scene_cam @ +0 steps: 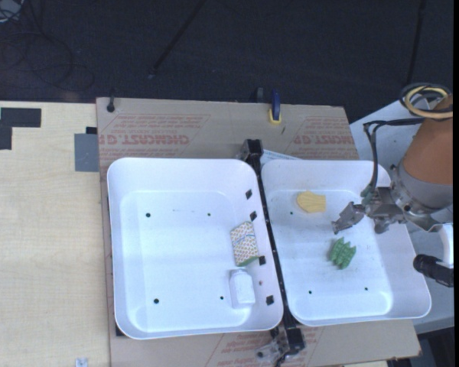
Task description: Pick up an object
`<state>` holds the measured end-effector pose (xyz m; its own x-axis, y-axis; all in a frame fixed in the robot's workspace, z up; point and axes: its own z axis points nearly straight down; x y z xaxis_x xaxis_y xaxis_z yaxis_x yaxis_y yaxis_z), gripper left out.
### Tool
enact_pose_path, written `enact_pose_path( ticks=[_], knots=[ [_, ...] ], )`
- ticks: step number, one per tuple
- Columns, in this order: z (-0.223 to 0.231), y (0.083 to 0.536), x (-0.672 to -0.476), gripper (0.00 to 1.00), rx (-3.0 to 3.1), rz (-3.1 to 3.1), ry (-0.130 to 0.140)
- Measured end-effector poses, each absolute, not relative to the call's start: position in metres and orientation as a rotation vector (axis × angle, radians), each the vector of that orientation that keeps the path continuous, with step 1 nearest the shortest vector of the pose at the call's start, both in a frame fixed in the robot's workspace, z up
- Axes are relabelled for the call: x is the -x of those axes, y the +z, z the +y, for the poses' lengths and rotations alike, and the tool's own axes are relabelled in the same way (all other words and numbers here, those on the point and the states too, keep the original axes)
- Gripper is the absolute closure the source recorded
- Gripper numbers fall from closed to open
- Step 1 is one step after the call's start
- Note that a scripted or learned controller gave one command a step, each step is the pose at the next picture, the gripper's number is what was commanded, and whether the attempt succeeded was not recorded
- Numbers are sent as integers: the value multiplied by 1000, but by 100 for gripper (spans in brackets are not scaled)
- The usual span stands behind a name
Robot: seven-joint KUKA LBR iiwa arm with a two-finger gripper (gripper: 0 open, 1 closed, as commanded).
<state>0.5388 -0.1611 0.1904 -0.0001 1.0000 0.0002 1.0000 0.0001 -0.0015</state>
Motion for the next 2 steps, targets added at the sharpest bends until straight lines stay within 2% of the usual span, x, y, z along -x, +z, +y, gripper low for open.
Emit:
enact_pose_path(
  ticks=[1, 2],
  knots=[
    [-175, 122, -542, 0, 2217, -2216, 7],
    [-185, 86, -538, 0, 2219, -2218, 3]
  ],
)
